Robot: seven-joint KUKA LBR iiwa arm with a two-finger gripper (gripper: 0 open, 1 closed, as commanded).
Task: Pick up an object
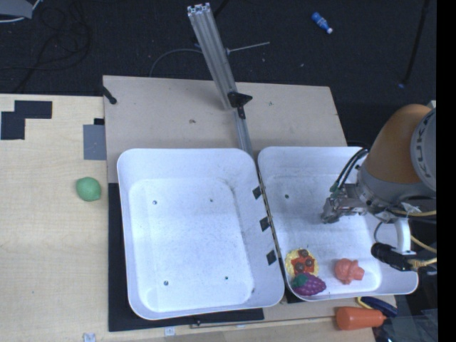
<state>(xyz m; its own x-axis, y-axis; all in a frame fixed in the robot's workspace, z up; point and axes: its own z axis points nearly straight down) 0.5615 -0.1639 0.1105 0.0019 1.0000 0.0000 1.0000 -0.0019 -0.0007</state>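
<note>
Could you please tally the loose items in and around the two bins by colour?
Green: 1, the green ball left of the bins
Yellow and purple: 1, the toy cluster in the right bin
Pink-orange: 1, the pink toy in the right bin
Orange: 1, the orange object outside the right bin
Total: 4

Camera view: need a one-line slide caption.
KUKA arm's gripper low over the right bin, apart from the purple-and-yellow toy and orange-pink toy at its near edge.
</note>
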